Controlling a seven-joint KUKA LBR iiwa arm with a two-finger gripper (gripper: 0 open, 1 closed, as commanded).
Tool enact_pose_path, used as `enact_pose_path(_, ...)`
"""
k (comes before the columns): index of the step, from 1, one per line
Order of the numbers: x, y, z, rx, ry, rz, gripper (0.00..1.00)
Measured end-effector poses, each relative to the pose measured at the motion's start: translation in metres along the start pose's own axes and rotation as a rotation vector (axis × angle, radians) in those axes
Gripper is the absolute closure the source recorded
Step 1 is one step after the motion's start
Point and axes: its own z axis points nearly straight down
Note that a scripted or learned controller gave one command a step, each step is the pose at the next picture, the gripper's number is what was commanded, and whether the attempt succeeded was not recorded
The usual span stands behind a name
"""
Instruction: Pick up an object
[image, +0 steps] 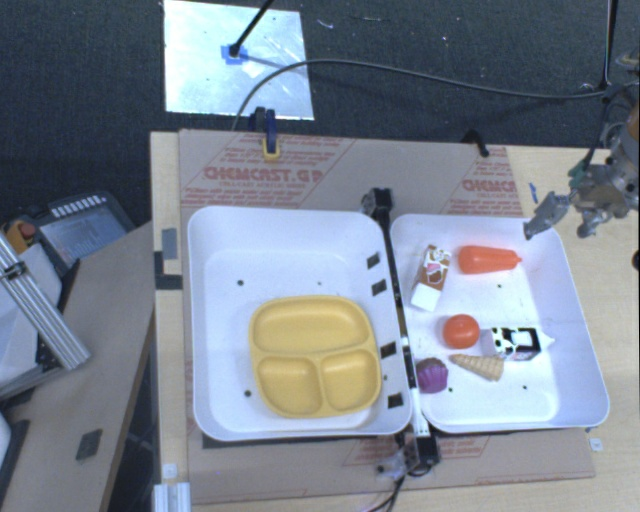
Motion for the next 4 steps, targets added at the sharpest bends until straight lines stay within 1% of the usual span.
enact_pose_path(1, 0.001, 0.002, -0.007, -0.011, -0.002, -0.003, 0.0)
enact_pose_path(2, -0.001, -0.002, 0.052, -0.01, -0.003, -0.002, 0.0)
enact_pose_path(3, 0.006, -0.009, 0.108, -0.007, -0.001, -0.002, 0.0)
enact_pose_path(4, 0.005, -0.014, 0.169, -0.007, -0.001, -0.001, 0.0)
